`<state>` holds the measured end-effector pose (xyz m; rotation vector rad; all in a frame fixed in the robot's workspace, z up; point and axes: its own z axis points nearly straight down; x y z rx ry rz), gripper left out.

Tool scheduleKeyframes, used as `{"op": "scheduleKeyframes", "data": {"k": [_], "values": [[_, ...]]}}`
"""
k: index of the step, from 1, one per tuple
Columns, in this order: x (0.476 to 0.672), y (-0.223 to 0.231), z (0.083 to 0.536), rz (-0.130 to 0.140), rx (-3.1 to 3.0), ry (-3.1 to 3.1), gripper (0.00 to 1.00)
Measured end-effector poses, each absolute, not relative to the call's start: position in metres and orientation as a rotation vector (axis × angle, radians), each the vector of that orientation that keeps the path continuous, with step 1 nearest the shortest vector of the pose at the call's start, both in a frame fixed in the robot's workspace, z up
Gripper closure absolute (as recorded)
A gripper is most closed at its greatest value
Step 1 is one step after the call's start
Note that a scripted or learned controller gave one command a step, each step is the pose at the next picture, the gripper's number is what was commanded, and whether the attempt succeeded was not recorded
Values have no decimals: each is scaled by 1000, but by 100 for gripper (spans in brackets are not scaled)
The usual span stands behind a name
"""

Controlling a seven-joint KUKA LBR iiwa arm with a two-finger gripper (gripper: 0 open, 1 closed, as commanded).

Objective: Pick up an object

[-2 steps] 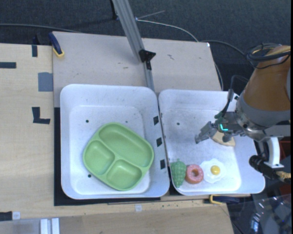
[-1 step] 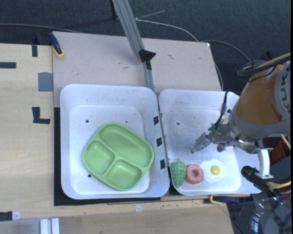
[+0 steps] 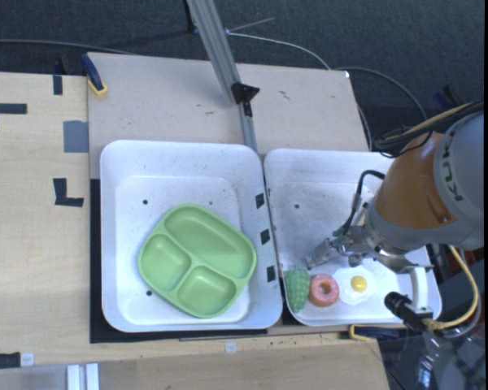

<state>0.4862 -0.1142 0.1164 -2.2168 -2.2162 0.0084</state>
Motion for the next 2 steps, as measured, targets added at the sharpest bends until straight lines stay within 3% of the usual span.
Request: {"op": "scheduleKeyframes", "data": {"k": [1,2], "values": [[487,-114,89,0,-2224,-2225,0],[487,-114,99,0,-2220,-2224,100]]}}
